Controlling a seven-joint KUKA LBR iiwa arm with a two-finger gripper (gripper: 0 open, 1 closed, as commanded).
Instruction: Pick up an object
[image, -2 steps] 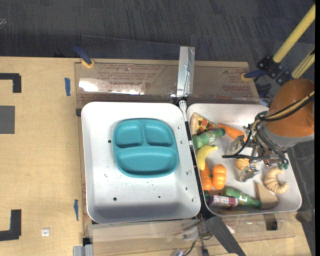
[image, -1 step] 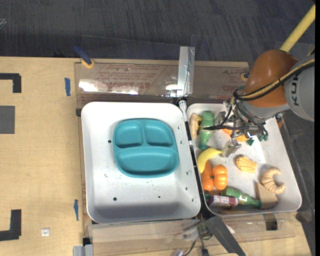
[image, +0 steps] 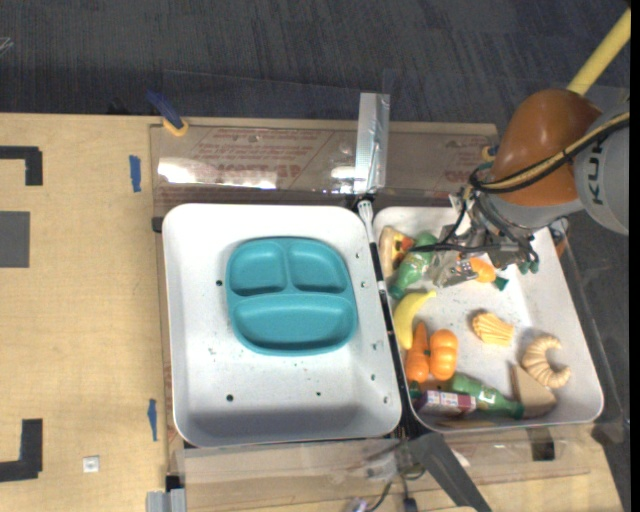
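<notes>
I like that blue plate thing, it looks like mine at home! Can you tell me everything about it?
The teal plate looks like smooth plastic, rounded at the corners, with three sunken sections: two small ones at the far side and one wide one nearer the camera. All three sections hold nothing. It lies flat and right side up in the middle of the left white bin, resting on the bin's floor. Nothing else touches it.

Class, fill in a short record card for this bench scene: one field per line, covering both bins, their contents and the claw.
left bin: white shallow bin holding a teal divided plastic plate
right bin: white shallow bin with toy food
items: yellow banana, orange fruits, tan croissant, green bottle
claw: claw low over the right bin's far end
</notes>
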